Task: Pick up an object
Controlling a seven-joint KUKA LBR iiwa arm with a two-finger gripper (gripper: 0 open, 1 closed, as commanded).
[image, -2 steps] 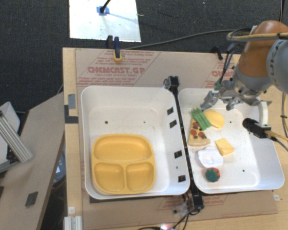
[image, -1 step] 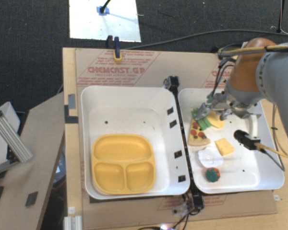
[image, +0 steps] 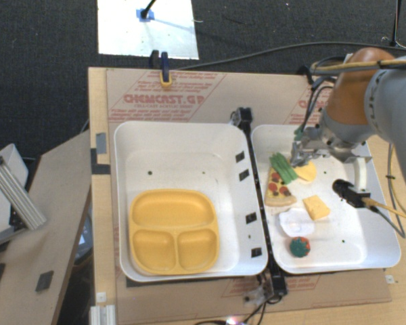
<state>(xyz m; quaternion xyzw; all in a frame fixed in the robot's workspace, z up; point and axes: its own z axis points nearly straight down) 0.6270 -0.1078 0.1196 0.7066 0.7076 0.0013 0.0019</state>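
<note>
- Two shallow white bins sit side by side on the bench: the left bin and the right bin, their inner walls touching along the middle.
- One yellow divided tray lies in the near half of the left bin, with one long compartment on the far side and two smaller ones on the near side.
- Six small things lie in the right bin, all in its left half.
- The green strip lies flat near the bin's left wall. Its long axis runs on a slant, from far-left to near-right.
- The pizza slice touches the strip's near side. Its narrow tip points to the far side and its broad crust to the near side.
- A pale yellow wedge lies just right of the strip.
- A yellow cheese block, a white piece and a green ball with a red patch lie nearer the camera.
- The gripper hangs over the strip's far-right side, close to the yellow wedge. Whether it is open or closed cannot be told, nor whether it touches anything.
</note>
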